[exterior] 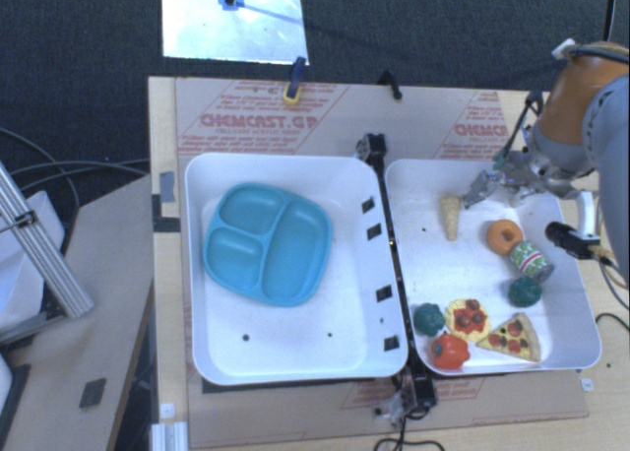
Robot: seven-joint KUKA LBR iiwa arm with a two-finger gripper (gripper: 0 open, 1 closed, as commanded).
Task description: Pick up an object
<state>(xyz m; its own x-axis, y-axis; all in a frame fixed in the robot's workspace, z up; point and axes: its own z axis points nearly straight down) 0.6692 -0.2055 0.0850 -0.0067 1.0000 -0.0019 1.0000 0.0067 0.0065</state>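
The gripper (489,186) hung over the far edge of the right bin (418,188), near its far right corner; whether it was released or clenched could not be told, and nothing was visibly held. The nearest candidate object, a cream cone (451,216), lay just beside it toward the bin's middle. An orange doughnut (504,236) and a striped can (531,260) lay near the right edge. A tomato (448,352), a round pizza (468,318) and a pizza slice (510,338) crowded the near edge.

Risks, as judged: the cone was slim and tapered, so a closing grip could squeeze it sideways out of reach. A descent close to the bin's wall could strike the rim.

Legible writing: red print on the cardboard sheet (258,116) beyond the left bin (212,341) read "CHEMCAST GP". The blue plate (266,243) bore no label.
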